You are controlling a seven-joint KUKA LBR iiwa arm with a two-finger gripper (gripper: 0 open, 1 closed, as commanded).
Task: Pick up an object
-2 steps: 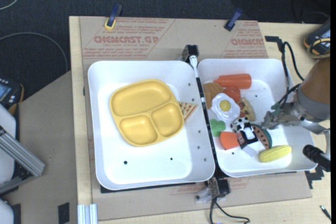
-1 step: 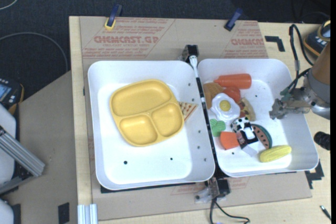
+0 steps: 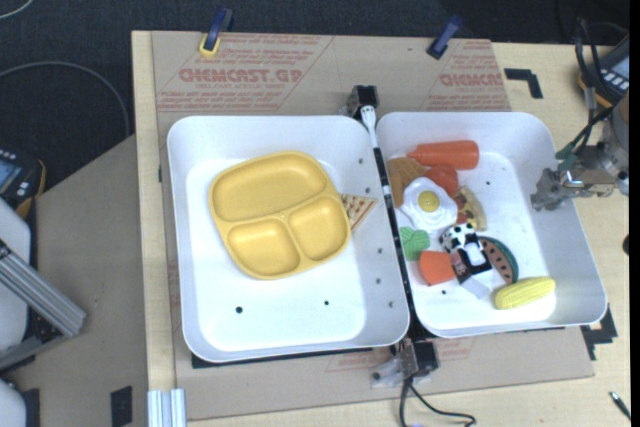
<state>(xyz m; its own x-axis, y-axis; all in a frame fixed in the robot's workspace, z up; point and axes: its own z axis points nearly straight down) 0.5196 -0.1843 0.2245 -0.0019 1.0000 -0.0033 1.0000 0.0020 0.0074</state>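
On my worktop [image 3: 300,65] two shallow white bins sit side by side. The left bin [image 3: 200,315] carries a yellow divided plate [image 3: 278,213], flat on its floor toward the back, with three compartments. Just beside the plate's right edge lies a small waffle piece [image 3: 358,208], close against the wall shared with the other bin.

The right bin [image 3: 560,245] holds a cluster of toy foods on its left half. At the back lies an orange-red carrot-like piece [image 3: 446,153], lengthwise across the bin. In front of it a fried egg [image 3: 428,203] rests on a brown slab [image 3: 402,173]. Below the egg sit a green piece [image 3: 413,240] and an orange-red block [image 3: 435,267], touching or nearly so. Just right of them is a black-and-white piece [image 3: 464,245] beside a dark round slice [image 3: 500,260]. A yellow corn cob [image 3: 524,292] lies near the bin's front right corner, a little apart from the pile.

My hand [image 3: 553,185] is at the right bin's right edge, about midway along it, well apart from the toy pile. It has nothing in it. From this view I cannot tell how wide it is.
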